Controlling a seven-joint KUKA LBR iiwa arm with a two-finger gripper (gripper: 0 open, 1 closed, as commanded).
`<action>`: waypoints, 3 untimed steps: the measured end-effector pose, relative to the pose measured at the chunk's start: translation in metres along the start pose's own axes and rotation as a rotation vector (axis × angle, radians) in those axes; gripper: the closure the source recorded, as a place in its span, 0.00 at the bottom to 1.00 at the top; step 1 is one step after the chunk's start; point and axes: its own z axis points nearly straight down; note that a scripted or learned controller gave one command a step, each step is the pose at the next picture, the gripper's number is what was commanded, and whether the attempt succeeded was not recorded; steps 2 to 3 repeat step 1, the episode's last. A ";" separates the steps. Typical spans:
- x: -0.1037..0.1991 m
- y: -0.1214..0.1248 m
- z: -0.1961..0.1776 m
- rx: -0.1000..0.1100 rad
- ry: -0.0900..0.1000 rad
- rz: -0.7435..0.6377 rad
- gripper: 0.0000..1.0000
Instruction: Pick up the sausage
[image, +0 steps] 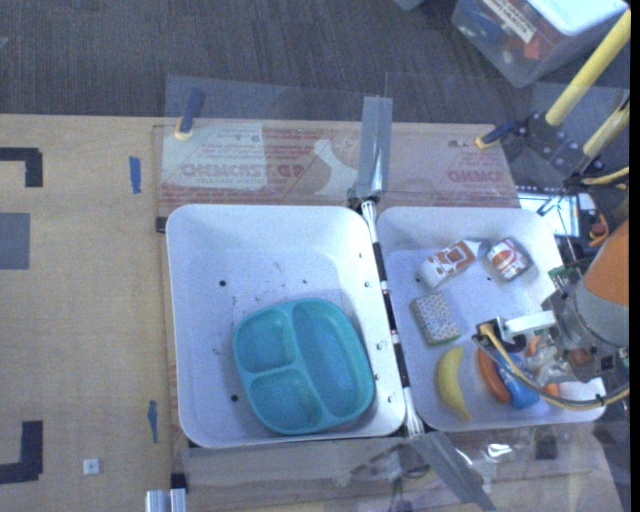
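Now, sausage (489, 371): orange-red, elongated
Plate (300, 365): teal plastic, three compartments
Left bin (260, 250): shallow, white
Gripper (545, 365): grip cannot be told

Arm (597, 305) reaches in low, tool (548, 370) (partly hidden) down

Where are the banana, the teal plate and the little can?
banana (452, 380), camera view, middle of its yellow body.
teal plate (325, 350), camera view, bare floor of its biggest compartment.
can (507, 258), camera view, middle of it.
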 end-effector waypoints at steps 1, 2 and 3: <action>-0.001 0.021 0.018 0.030 0.011 -0.470 1.00; -0.001 0.021 0.018 0.030 0.011 -0.470 1.00; -0.001 0.021 0.018 0.030 0.011 -0.470 1.00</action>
